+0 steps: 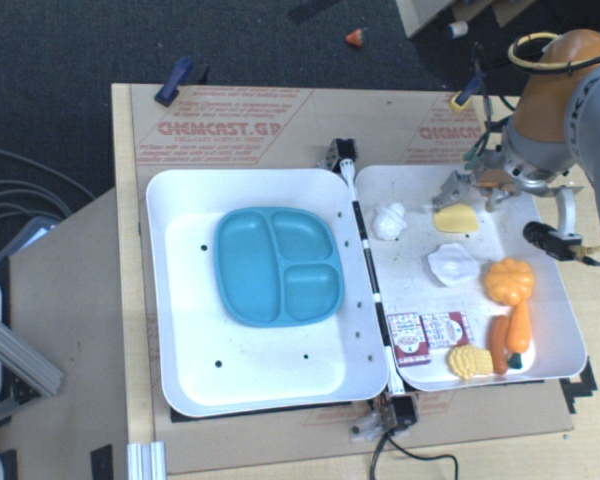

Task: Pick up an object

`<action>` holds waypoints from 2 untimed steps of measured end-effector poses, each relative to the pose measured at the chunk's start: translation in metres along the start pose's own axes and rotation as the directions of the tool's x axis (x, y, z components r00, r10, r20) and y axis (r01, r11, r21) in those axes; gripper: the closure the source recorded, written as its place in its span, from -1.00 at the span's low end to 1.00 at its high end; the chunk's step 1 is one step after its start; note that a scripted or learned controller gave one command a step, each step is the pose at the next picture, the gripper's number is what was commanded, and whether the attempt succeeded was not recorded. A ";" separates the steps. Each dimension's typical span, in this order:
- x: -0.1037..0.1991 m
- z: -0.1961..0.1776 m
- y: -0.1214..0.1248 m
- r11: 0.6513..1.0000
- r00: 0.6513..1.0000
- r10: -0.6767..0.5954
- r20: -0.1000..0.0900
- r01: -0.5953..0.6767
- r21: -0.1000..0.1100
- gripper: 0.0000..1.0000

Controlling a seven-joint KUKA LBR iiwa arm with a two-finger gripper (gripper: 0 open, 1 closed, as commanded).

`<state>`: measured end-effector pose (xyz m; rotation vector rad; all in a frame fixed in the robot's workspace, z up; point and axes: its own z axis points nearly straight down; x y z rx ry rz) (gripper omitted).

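Observation:
In the right bin (565, 343) lie several small items. A pale yellow piece (456, 219) rests near the far end, a crumpled white lump (388, 220) to its left and a whitish cup-like piece (452, 263) just below it. An orange pumpkin (508, 280), a carrot (518, 328), a corn cob (470, 360) and a red-and-white packet (425, 333) lie nearer the front. My gripper (472, 196) hangs open directly over the yellow piece's far edge, one finger on each side, nothing held between them.
The left bin (180, 348) holds a blue divided plate (278, 265). A black clip (342, 152) sits at the far end of the rim shared by the bins. The arm's orange band (570, 53) and a black cable (555, 240) reach over the right bin's far right corner.

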<state>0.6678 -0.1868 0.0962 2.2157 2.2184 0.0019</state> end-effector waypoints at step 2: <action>-0.011 0.000 0.000 1.000 1.000 0.001 0.000 -0.001 -0.001 1.00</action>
